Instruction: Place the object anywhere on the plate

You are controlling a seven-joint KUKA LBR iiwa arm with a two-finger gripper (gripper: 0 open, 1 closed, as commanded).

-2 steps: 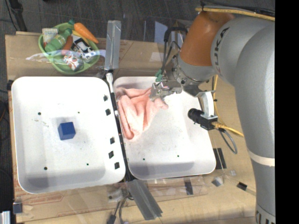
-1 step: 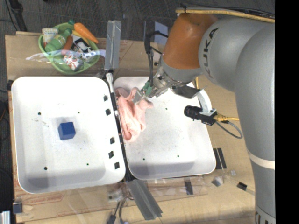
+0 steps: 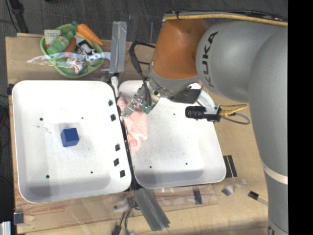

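The pincer (image 3: 139, 104) hangs low over the near-left part of the right bin (image 3: 195, 155), close to the wall it shares with the left bin (image 3: 29, 131), with the grey arm (image 3: 234, 53) and its orange band (image 3: 176, 48) rising behind it and to its right. Whether it is spread or pressed together cannot be told, since its tip is small and partly lost against what lies beneath. Directly under the pincer and running on toward the front of the bin lies a pink plate (image 3: 137, 126), crumpled-looking and pressed against the dividing wall; the pincer's tip appears to meet its upper edge, though contact is not certain. Well to the pincer's left, in the middle of the left bin, sits a blue cube (image 3: 70, 136), apart from the plate and from every wall. Beyond the pincer, up and to its left on the bench (image 3: 239, 146), stands a green bowl (image 3: 73, 70) heaped with toy vegetables, an orange carrot (image 3: 88, 32) on top.
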